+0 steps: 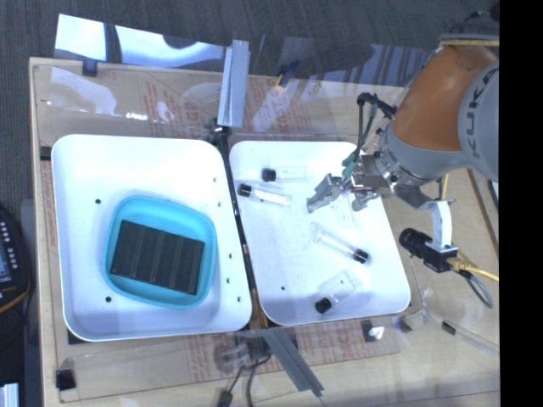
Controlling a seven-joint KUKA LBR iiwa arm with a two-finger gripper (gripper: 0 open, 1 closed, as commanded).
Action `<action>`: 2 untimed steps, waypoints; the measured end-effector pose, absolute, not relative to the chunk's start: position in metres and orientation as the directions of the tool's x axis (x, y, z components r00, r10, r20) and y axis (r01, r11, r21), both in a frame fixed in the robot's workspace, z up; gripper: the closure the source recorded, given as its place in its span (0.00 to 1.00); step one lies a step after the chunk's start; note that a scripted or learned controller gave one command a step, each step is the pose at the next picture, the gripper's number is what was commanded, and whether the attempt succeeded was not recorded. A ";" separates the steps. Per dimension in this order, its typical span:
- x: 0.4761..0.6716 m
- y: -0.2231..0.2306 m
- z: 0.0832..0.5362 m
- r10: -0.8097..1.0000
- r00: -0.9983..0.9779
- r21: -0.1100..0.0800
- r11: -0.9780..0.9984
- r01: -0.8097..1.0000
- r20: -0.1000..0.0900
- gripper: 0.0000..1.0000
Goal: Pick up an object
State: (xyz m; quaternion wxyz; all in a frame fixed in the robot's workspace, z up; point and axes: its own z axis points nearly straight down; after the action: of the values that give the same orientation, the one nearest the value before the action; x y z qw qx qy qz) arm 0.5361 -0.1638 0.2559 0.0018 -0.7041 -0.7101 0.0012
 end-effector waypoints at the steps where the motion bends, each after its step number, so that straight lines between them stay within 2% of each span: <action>1: 0.536 -0.164 0.256 1.000 -0.008 -0.004 0.008 1.000 0.001 0.00; 2: 0.505 -0.173 0.186 0.923 -0.386 -0.002 0.386 0.923 0.002 0.00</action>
State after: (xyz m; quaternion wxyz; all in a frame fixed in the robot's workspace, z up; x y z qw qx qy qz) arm 0.5053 -0.1735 0.1861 0.0014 -0.5541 -0.8324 0.0005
